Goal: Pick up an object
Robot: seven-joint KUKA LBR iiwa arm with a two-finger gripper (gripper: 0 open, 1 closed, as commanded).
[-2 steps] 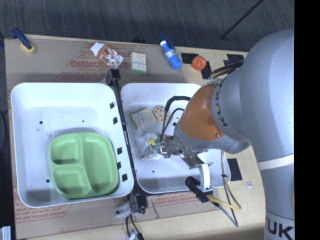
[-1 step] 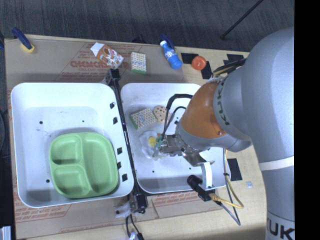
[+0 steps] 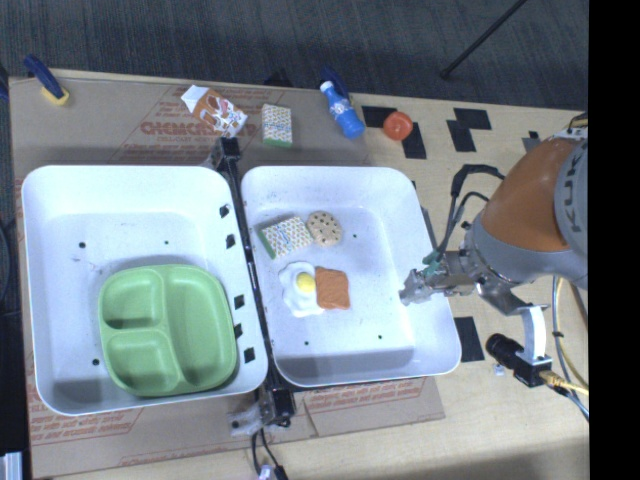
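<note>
In the right bin point(image 3: 392, 340) lie a green-patterned packet point(image 3: 285, 236), a round cookie point(image 3: 323, 228), a fried egg point(image 3: 299, 286) and an orange-brown toast piece point(image 3: 332, 288). My gripper point(image 3: 414, 290) sits at the bin's right rim, to the right of the toast and apart from it. Nothing shows between its fingers.
The left bin point(image 3: 60, 218) holds a green divided tray point(image 3: 165, 328). Beyond the bins on the bench lie a snack packet point(image 3: 213, 111), a small green box point(image 3: 276, 125), a blue bottle point(image 3: 342, 109), an orange ball point(image 3: 398, 125) and a blue-yellow clamp point(image 3: 46, 79).
</note>
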